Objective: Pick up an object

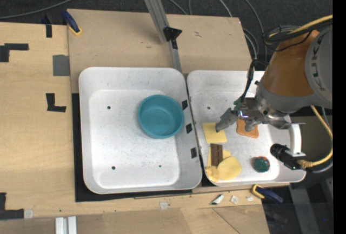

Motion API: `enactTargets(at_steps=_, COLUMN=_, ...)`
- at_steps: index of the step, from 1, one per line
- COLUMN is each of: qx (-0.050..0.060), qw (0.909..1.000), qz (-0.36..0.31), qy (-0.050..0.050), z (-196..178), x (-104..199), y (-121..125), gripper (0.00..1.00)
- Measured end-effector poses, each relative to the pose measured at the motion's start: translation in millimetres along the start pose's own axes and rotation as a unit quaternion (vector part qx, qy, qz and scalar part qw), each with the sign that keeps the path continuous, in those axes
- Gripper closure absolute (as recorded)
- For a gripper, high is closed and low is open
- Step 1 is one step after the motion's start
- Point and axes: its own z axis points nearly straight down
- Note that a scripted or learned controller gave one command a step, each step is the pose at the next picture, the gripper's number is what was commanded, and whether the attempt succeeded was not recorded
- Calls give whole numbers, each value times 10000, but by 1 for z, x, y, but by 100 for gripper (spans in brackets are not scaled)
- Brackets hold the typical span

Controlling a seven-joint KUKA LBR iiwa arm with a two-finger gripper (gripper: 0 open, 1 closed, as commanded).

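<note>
Item 1, yellow square block (pixel 211 132): flat on floor of right bin (pixel 216 87), near that bin's left wall. All places below are given rel. to this block.

Item 2, gripper (pixel 221 127): dark finger tip at block's upper right corner, looks to touch or sit just over it; contact can't be told. Only one finger clear; spread of fingers can't be told. Nothing seen between them.

Item 3, brown bar (pixel 215 155): just below block, lying lengthwise toward the near rim.

Item 4, yellow soft lump (pixel 225 168): below block, touching bar's lower right end.

Item 5, orange piece (pixel 248 128): right of block, partly under the wrist.

Item 6, dark green round obj. w/ red spot (pixel 261 164): lower right of block, well apart.

Item 7, arm (pixel 294 76): grey w/ orange band, right and above block.

Item 8, teal bowl (pixel 160 115): left of block, upright in left bin (pixel 102 135), beyond the divide.

Item 9, grey pole (pixel 154 3): above block, slanting down to where the bins meet.
</note>
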Motion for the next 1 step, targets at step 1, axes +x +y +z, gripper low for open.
enactTargets(at_steps=1, qx=8, qw=10000, qz=9, qy=4, z=49, x=-4, y=-10, gripper=0)
